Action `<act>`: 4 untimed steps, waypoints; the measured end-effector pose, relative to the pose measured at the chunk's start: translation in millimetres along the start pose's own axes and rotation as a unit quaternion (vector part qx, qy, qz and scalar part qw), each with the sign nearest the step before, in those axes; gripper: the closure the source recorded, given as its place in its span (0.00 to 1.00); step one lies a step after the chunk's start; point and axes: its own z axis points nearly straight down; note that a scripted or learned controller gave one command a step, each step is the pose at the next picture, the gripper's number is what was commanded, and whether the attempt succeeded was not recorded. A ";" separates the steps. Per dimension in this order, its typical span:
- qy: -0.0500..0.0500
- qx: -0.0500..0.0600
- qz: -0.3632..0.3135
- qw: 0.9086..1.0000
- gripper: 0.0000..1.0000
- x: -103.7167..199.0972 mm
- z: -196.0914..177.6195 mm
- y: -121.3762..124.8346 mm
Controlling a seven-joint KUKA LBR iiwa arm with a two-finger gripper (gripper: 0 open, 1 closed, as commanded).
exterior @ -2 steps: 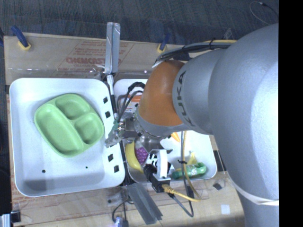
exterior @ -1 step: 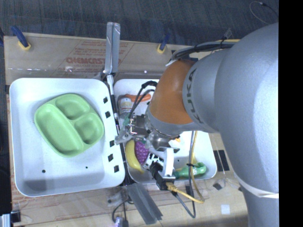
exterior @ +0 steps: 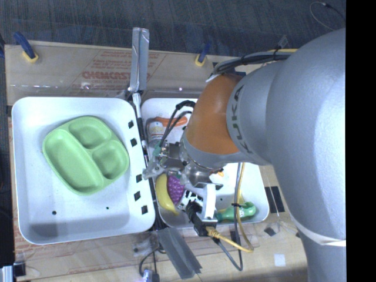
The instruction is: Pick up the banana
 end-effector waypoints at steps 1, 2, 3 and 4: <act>0.000 0.001 -0.003 1.000 1.00 0.3 -9.0 0.5; 0.000 0.001 -0.003 1.000 0.00 0.4 -9.1 0.4; 0.000 0.001 -0.011 1.000 0.00 10.8 -0.1 -3.6; 0.000 0.001 -0.011 1.000 0.00 10.9 -0.2 -3.5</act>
